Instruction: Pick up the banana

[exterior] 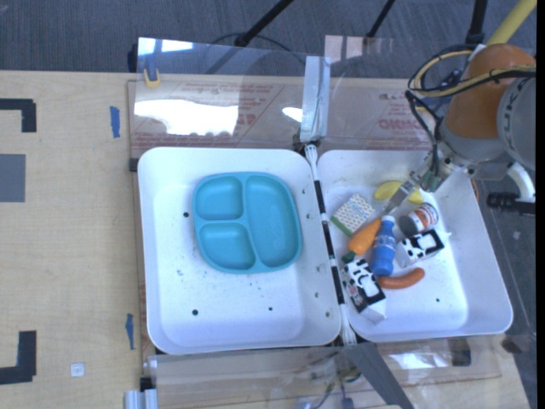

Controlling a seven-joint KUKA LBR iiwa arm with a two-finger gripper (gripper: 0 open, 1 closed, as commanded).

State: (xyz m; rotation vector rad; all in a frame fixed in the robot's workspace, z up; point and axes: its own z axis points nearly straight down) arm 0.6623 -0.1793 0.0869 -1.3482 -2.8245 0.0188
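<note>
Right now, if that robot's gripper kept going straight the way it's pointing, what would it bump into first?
Most likely the banana. The gripper slants down and left into the right bin, its tip over the banana's yellow skin. Depth is hard to judge from above; beyond lie the carrot and a blue bottle.

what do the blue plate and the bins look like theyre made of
Blue plate: likely moulded plastic, matte to satin, judging by its even turquoise colour and soft rounded dividers between three compartments.
White bins: probably thin formed plastic, smooth and slightly glossy, with rounded corners and faint highlights along the rims; the left one shows dark specks.
</note>
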